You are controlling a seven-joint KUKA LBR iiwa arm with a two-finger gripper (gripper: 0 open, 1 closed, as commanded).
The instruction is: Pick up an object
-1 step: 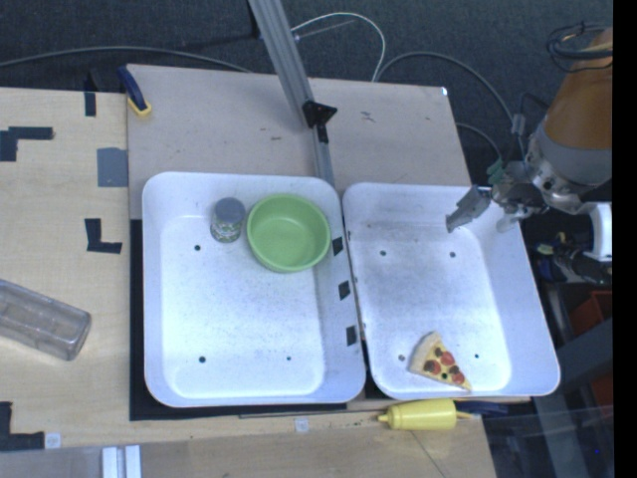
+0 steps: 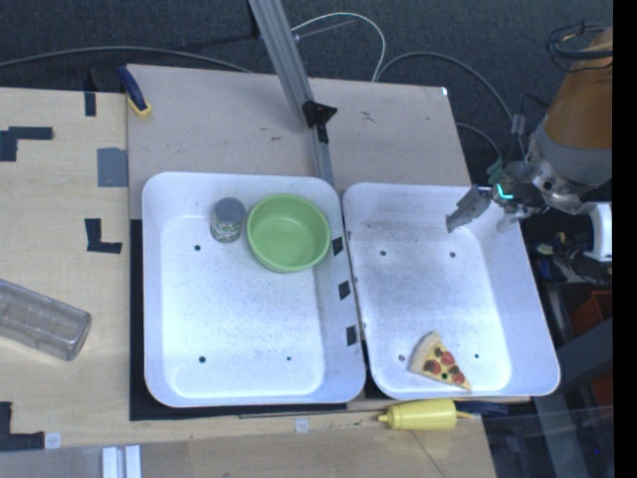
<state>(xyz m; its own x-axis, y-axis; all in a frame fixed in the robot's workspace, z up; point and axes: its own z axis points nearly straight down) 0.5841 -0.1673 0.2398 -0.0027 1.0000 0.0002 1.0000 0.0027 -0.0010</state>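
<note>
We see three things lying in the two bins. In the right bin [image 2: 518, 267] a toy pizza slice [image 2: 438, 359] lies flat near the front edge, its point turned toward the left bin. In the left bin [image 2: 164, 297] a green bowl [image 2: 289, 232] sits upright at the back, close to the wall shared with the right bin, and just beside it on its left stands a small grey-lidded jar [image 2: 228, 219], near the bowl's rim.

Above the back right corner of the right bin we find the pincer [image 2: 481, 207] at the end of the grey arm [image 2: 572, 152], well apart from the pizza slice. One grey finger [image 2: 464, 210] slants down toward the bin floor; nothing sits between its fingers, and we cannot tell how far they are spread.

Outside the bins, a yellow mustard bottle [image 2: 420, 415] lies on its side on the counter [image 2: 219, 118] just before the right bin's front edge. A clear plastic container [image 2: 40, 319] lies on the counter well to the left.
</note>
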